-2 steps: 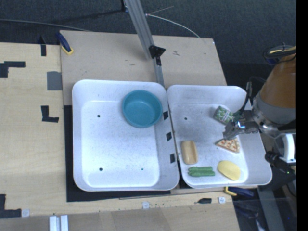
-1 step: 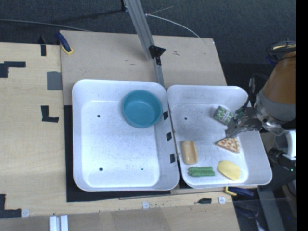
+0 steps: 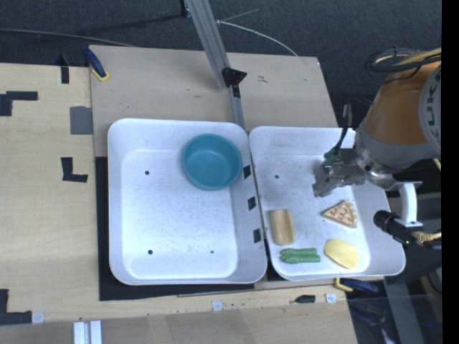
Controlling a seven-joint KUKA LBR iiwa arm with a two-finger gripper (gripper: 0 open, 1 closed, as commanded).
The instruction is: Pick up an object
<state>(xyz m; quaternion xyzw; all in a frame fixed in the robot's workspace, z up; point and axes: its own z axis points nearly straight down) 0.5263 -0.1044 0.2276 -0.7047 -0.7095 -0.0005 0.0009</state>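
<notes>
Presently: gripper [image 3: 324,185] low over right bin [image 3: 287,143], finger state cannot be told, nothing seen held.
Nearest item: pizza slice toy [image 3: 340,213], just below-right of the gripper, tip pointing up. Farther below: yellow lemon [image 3: 341,253], green bean pod [image 3: 299,255], bread roll [image 3: 281,226]. Blue bowl [image 3: 211,161] well left, in the other bin. Path unobstructed.

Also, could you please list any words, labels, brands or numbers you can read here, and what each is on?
None can be read.
Arm: dark marks at the right edge of its orange band, cut off by the frame and unreadable.
Right bin and blue bowl: no print.
</notes>
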